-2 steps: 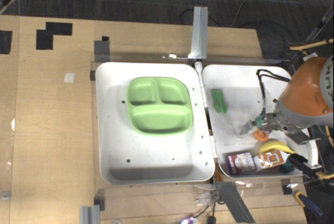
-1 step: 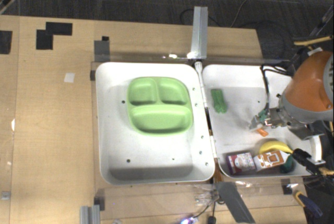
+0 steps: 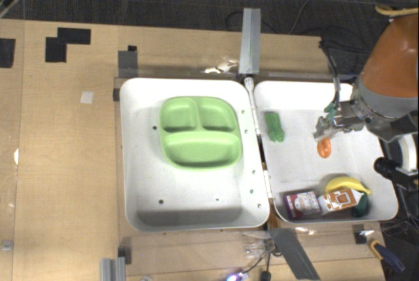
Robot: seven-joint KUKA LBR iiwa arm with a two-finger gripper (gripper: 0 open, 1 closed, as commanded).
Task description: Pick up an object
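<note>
1. Left shallow white bin (image 3: 141, 142): holds a light green plastic three-compartment tray (image 3: 198, 130), lying flat toward the bin's far edge.
2. Right shallow white bin (image 3: 294, 162): a small green ridged object (image 3: 273, 126) near its left wall.
3. Small orange carrot-like object (image 3: 324, 148), mid-bin, just below the gripper (image 3: 326, 130); whether it is gripped cannot be told.
4. Near edge: dark red carton (image 3: 314, 202), yellow banana (image 3: 346, 184), toward the near right corner.
</note>
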